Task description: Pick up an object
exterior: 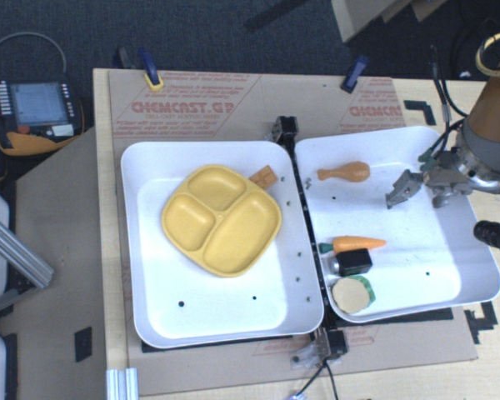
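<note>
The toy carrot (357, 243) is laid lengthwise left-right, tip pointing right. "CHEMCAST" is printed on the tabletop (200, 105). The tool (402, 192) is seen open, gripping nothing.

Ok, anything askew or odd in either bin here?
Mostly tidy. One oddity: a small brown wooden block in the left white bin is tucked partly under the rim of the yellow three-compartment plastic plate, which sits slewed in the bin.

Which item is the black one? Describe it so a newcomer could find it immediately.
Look in the right bin, along its left wall near the front. The black block sits between the carrot behind it and the round disc in front, the only dark, boxy item there.
</note>
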Available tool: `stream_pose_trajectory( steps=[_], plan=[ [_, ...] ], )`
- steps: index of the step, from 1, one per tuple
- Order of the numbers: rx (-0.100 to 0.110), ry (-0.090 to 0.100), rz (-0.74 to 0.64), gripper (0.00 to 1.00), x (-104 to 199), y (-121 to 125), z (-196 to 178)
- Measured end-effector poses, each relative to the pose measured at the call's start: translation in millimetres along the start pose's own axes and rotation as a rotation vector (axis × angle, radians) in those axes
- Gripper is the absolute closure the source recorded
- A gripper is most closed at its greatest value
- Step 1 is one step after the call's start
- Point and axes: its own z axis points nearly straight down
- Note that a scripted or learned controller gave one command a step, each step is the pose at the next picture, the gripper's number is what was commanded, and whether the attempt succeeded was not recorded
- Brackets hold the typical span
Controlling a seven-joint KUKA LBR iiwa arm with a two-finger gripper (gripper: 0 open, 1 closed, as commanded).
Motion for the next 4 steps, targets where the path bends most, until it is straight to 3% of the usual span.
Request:
stream_pose_trajectory(
  steps=[1,3,4],
  plan=[
    [-0.013,-0.003,-0.003,0.0,0.4,2.9,-6.9],
    [-0.009,-0.002,-0.003,0.0,-0.7,-3.3,102.9],
    [-0.016,-0.005,-0.001,0.0,-3.0,-1.3,118.4]
  ],
)
